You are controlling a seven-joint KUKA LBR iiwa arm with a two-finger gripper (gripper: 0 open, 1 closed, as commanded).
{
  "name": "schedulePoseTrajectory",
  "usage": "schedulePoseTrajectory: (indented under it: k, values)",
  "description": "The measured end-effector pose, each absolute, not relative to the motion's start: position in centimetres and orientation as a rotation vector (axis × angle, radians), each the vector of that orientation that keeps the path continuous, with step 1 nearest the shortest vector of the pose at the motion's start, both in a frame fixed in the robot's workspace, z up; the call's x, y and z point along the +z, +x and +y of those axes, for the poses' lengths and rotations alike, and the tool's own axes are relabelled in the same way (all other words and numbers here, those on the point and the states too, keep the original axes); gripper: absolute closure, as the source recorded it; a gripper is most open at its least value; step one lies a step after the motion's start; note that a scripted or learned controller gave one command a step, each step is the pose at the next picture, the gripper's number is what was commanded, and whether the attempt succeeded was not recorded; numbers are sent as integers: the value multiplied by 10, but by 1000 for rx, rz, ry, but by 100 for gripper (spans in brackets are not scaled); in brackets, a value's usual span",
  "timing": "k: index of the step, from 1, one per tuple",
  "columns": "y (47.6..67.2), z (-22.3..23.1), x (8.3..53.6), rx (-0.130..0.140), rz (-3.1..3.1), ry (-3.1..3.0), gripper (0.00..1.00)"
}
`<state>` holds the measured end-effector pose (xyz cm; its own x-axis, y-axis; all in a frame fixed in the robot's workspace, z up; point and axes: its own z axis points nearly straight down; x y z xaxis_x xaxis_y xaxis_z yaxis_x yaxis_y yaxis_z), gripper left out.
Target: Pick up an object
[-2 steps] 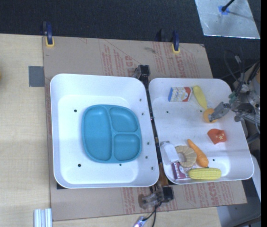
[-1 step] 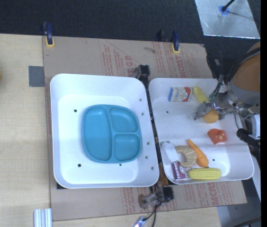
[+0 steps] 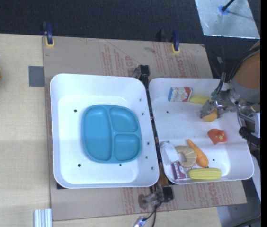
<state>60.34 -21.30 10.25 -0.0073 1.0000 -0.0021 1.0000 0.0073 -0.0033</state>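
Two white bins sit side by side on the bench, the left bin (image 3: 67,126) holding a blue divided plate (image 3: 111,133) that lies flat near its middle. The right bin (image 3: 181,122) carries all the small clutter. From the right edge the grey arm (image 3: 247,79) with its orange band reaches in over the far right part of that bin, and its gripper (image 3: 212,109) hangs low over a small yellow-orange piece (image 3: 210,116) that lies on the bin floor; I cannot tell whether the gripper is spread or pinched. Just beyond it, near the far wall, lie a small carton (image 3: 180,94) and a yellow piece (image 3: 198,99) beside it. A red item (image 3: 217,135) rests apart, toward the right wall. At the near wall a corn cob (image 3: 204,174) lies lengthwise, with an orange carrot (image 3: 198,153) slanting above it and a tan round thing (image 3: 186,156) touching the carrot's left side.
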Motion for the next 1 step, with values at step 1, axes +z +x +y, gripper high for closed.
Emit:
schedulePoseTrajectory:
  k: [1]
  values:
    - [633, -125, 226, -2, -2227, -2215, 100]
